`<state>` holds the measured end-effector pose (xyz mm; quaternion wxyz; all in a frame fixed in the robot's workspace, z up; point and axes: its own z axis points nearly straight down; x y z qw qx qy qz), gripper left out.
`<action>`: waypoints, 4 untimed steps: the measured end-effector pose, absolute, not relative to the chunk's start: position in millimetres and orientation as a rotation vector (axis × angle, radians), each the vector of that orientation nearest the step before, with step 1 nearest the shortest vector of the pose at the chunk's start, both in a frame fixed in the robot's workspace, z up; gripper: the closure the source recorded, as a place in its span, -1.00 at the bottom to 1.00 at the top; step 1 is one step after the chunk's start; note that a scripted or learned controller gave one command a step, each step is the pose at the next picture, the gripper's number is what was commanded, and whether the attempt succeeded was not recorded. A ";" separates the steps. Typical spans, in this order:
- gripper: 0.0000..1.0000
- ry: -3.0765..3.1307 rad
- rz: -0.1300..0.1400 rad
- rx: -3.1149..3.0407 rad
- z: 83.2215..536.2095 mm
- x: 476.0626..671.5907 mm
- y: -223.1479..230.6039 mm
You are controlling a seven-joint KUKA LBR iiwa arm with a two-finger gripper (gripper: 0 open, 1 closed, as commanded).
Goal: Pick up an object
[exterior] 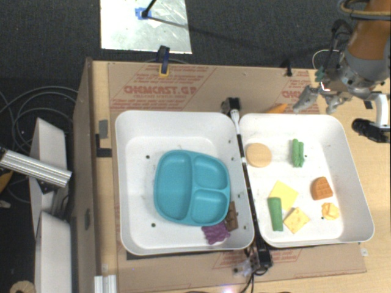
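I'm seeing the gripper [318, 99] hanging above the far rim of the right bin [352, 157], its fingers spread and gripping nothing. The objects are lying in that bin: a green cylinder [297, 152], a tan disc [259, 155] and yellow blocks [282, 194].

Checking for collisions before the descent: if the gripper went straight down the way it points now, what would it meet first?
Probably the far rim of the right white bin, or the brown cardboard just behind it. The two-finger gripper hangs above that edge; depth is unclear from this slanted view.
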<state>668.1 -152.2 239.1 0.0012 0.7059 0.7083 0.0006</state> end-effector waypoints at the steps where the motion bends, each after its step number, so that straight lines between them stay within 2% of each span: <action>1: -1.00 2.224 -0.007 2.227 146.0 632.7 -173.0; 2: -1.00 2.228 -0.002 2.218 90.9 644.2 -159.9; 3: 1.00 2.224 0.006 2.211 106.1 646.7 -160.9; 4: 1.00 2.222 0.006 2.218 183.8 590.3 -135.5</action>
